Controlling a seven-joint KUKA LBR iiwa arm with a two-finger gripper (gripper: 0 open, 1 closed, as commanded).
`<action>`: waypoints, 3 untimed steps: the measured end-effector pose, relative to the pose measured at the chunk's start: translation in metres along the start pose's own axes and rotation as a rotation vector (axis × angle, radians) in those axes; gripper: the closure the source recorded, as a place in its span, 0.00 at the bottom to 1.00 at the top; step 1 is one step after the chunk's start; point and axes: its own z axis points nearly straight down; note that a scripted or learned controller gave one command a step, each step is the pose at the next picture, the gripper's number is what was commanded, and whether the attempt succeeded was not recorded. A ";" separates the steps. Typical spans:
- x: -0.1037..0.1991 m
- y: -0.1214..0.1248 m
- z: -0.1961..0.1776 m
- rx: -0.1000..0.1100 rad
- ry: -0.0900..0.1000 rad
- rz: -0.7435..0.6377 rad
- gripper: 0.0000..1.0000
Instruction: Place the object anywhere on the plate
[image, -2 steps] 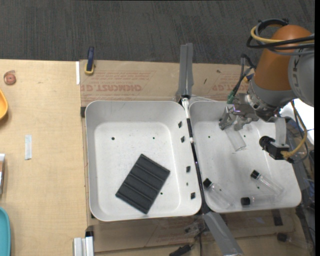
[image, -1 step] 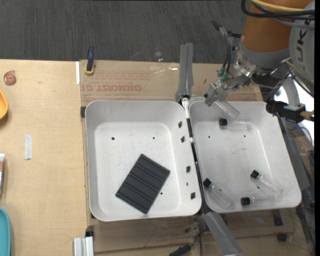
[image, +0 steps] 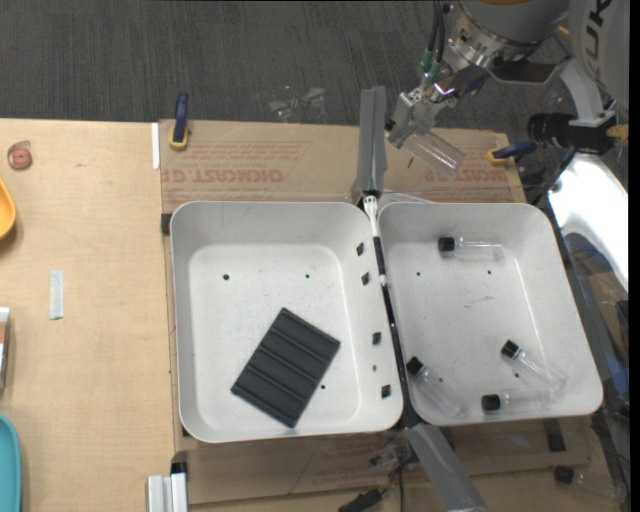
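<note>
sam: three clear tubes (image: 530, 365) with black caps lie at the close end of the white bin on the right (image: 575, 300). one more tube (image: 465, 243) lies at its far end.

mia: and the other bin?

sam: the white bin on the left (image: 185, 300) has a dark plate (image: 286, 366) with ridges. it lies flat and turned a bit, near the close side. nothing sits on it.

mia: where is the gripper (image: 408, 125)?

sam: high up at the top, past the far rim of the two bins, about where they meet. it is over the brown cardboard (image: 260, 165).

mia: what are its fingers doing?

sam: they are pinched on a clear tube (image: 440, 152). the tube sticks out on a slant, down and to the right. it is see-through, so it is hard to make out well.

mia: so that tube is far from the plate?

sam: yes, well apart. the plate is in the left bin and the tube is up in the air behind the bins.

mia: anything else?

sam: a blue clamp (image: 181, 108) sits on the far left corner of the cardboard. a wooden table (image: 90, 250) is off to the left.
</note>
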 end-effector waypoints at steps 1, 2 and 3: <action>0.067 0.037 -0.034 0.000 0.000 0.360 1.00; 0.114 0.034 -0.034 -0.001 0.000 -0.350 1.00; 0.166 0.059 -0.035 -0.005 -0.002 -1.189 1.00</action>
